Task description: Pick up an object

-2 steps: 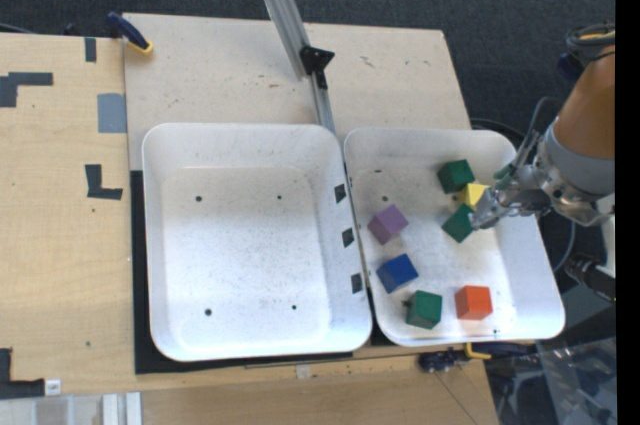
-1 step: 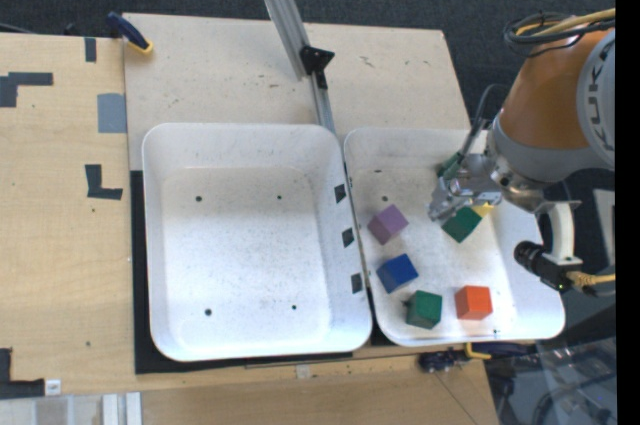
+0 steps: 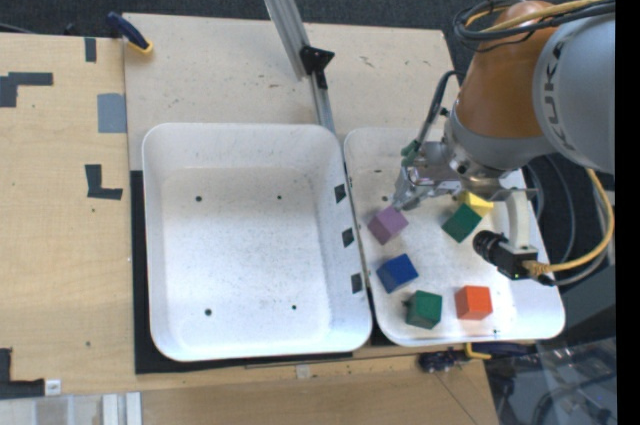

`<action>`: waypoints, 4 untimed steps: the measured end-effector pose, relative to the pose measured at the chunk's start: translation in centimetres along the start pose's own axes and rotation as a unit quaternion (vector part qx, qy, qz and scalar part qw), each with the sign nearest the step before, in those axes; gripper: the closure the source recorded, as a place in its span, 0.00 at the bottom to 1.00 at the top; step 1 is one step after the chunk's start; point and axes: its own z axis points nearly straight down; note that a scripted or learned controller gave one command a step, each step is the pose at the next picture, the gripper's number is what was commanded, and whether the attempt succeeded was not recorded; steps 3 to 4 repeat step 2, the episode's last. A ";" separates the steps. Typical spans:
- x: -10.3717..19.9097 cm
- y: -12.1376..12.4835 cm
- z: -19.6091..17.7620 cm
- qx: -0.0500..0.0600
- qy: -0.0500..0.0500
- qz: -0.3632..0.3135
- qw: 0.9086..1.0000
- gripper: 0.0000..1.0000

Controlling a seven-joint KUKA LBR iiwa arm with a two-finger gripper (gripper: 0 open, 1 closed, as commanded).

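In the right-hand bin, right of frame centre, the gripper is poised just above the purple cube, nothing visibly held, its opening indiscernible; the cube is judged light, rigid, and best pinched across opposite flat faces.

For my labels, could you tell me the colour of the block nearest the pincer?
Purple, seen in the camera view.

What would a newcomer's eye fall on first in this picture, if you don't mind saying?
Most striking is the big grey arm with its orange band, reaching in from the right over the right bin. Its claw hangs just above a purple block, with blue, green and orange blocks nearer the front.
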 end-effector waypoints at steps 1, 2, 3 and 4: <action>4.2 1.2 0.4 0.000 -0.001 0.001 1.000 1.00; 10.2 2.3 0.6 0.000 0.000 0.000 1.000 1.00; 10.2 2.3 0.6 0.000 0.000 0.000 1.000 1.00; 10.2 2.3 0.6 0.000 0.000 0.000 1.000 1.00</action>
